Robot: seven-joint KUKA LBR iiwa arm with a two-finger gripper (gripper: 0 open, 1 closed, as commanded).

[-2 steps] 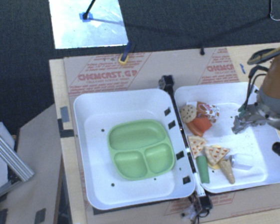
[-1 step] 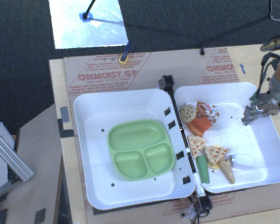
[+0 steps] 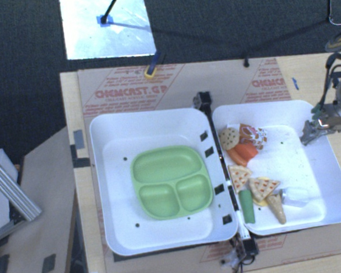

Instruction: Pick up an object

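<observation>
While hovering at the right white bin's [image 3: 329, 163] far right rim, metal two-finger hand [image 3: 312, 132]: grip state impossible to tell, nothing visibly held. Nearest target, orange carrot-like toy [image 3: 243, 153], well to the left, lying long-axis across the bin.

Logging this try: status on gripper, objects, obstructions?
Gripper at right bin's right rim, nothing seen between its fingers. Toy food pile on that bin's left side, untouched. Green tray in left bin. Path unobstructed.

One fixed camera looks down at a slant from above on both white bins [image 3: 112, 188], fairly far off
</observation>
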